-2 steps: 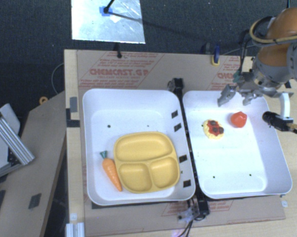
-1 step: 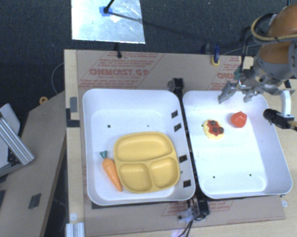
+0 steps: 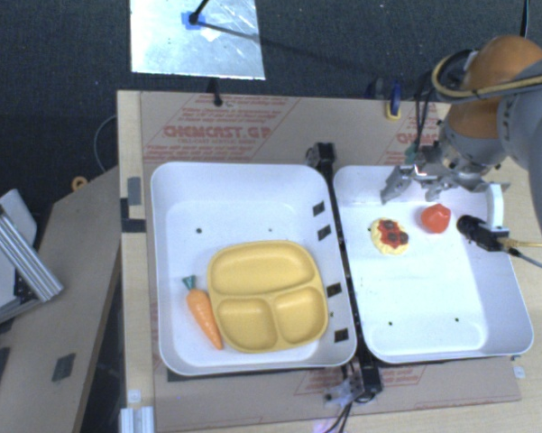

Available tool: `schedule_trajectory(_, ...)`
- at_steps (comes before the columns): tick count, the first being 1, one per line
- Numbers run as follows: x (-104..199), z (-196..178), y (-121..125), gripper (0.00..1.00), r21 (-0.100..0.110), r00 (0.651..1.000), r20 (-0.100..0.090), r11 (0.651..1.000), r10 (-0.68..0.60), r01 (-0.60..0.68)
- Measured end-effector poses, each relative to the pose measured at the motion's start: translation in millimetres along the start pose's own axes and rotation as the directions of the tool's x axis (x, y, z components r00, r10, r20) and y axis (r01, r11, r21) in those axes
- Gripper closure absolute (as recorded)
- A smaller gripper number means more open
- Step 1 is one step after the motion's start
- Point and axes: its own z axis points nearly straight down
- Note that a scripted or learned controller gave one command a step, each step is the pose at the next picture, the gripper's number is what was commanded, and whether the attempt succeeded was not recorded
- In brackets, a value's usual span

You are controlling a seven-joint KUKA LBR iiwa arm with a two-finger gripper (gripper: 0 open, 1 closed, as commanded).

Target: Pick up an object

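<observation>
Nearest, tray [image 3: 267, 294] and carrot [image 3: 202, 315] fill the left bin [image 3: 176, 197]. Arm bends down over right bin [image 3: 433, 318]; end effector [image 3: 424, 183], fingers spread, hovers above tomato [image 3: 436, 217] and pizza [image 3: 390, 235].

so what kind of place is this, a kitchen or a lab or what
Most likely a robotics lab bench, not a kitchen. A grey arm with a gripper hangs over two white bins, the food is toys: a carrot, a small pizza, a tomato, and cables trail across the board.
</observation>
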Motion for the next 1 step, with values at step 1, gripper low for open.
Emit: schedule_trajectory(1, -0.4, 46.5, -8.7, 0.00, 0.000, 1.000, 0.000, 1.000, 0.005, -0.005)
